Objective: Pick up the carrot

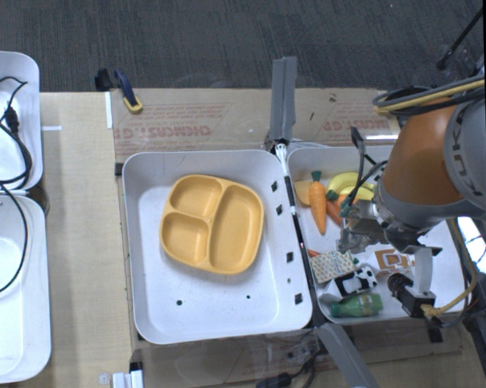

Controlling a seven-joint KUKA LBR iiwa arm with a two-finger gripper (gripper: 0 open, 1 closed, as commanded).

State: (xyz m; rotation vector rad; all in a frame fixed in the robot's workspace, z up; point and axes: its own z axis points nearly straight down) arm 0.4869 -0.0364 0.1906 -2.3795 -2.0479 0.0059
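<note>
The carrot (317, 205) lies lengthwise near the right bin's (325, 155) left wall, just left of the hand (353, 235); whether the hand is apart or together cannot be told.

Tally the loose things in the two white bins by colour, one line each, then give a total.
Orange: 1, the carrot.
Yellow: 2, the divided plate in the left bin and the banana in the right bin.
Green: 1, the green bottle.
Black and white: 1, the small toy.
Patterned: 1, the speckled pad.
Total: 6 that can be made out; the arm covers part of the right bin.
</note>
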